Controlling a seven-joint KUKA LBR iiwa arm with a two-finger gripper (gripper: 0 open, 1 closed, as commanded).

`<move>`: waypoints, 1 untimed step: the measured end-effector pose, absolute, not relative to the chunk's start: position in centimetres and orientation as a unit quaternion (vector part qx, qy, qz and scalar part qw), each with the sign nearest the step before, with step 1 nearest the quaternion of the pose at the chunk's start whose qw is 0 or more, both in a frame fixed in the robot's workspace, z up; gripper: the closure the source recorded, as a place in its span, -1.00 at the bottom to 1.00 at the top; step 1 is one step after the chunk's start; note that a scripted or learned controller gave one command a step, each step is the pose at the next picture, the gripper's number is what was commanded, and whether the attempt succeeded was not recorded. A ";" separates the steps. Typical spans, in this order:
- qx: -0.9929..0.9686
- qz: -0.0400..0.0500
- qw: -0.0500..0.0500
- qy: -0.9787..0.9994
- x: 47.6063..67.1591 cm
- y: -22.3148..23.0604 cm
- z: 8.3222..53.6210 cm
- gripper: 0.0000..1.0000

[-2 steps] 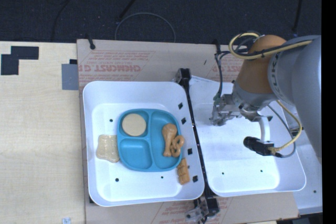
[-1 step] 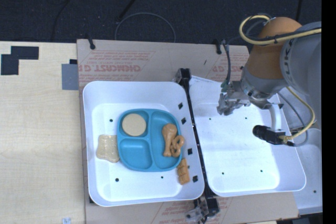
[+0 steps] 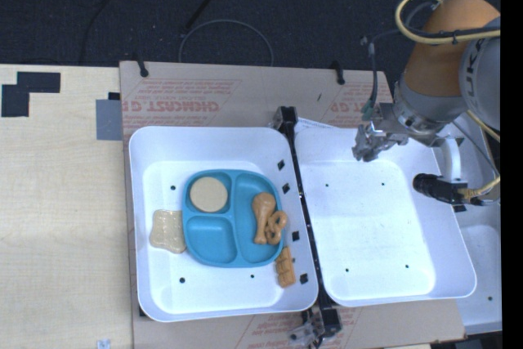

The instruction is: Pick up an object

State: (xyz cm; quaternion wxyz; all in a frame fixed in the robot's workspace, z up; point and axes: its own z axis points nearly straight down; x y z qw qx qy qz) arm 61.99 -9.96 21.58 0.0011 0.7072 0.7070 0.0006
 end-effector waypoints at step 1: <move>0.707 0.001 0.001 0.707 62.1 -10.1 26.1 1.00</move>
